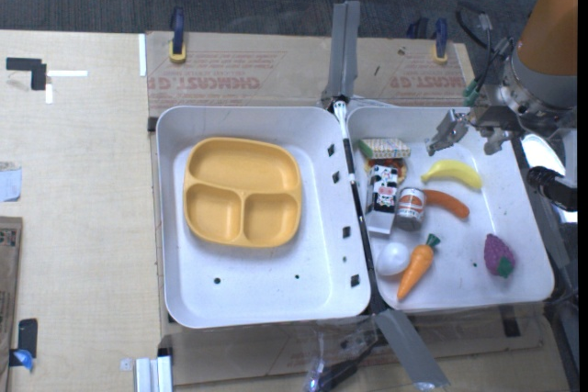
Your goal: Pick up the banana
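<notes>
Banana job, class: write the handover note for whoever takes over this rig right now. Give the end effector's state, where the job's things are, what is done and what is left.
End effector: over the back of the right bin, holding nothing; open or shut cannot be told from this view.
Banana: lying on the right bin's floor, just in front of the end effector, with a gap between them. An orange sausage-shaped toy lies close in front of it, and a small can to its front left.
Done: the arm is near the banana.
Left: lower onto the banana, grip it, lift it.
</notes>
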Available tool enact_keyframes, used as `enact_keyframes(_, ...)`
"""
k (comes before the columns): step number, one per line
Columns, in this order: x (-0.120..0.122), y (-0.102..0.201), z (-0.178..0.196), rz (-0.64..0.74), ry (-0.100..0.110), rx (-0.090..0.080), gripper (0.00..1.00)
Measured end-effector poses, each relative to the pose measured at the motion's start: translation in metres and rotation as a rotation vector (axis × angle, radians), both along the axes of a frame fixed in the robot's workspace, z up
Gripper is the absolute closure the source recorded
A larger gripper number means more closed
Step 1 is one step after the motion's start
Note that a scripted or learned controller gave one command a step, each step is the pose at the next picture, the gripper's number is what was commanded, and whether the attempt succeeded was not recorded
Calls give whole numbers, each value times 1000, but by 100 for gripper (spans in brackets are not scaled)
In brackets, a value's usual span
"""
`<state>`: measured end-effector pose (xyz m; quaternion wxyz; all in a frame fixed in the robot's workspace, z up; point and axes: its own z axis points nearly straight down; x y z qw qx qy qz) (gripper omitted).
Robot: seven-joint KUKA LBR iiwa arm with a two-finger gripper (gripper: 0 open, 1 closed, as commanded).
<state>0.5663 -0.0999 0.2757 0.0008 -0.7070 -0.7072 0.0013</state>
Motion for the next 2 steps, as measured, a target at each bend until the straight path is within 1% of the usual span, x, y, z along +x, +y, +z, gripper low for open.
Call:
enact_keyframes(1, -2, -50, -114, -90, 0, 0, 0)
enact_keyframes(2, 4, -100, -185, -177, 0, 5, 0)
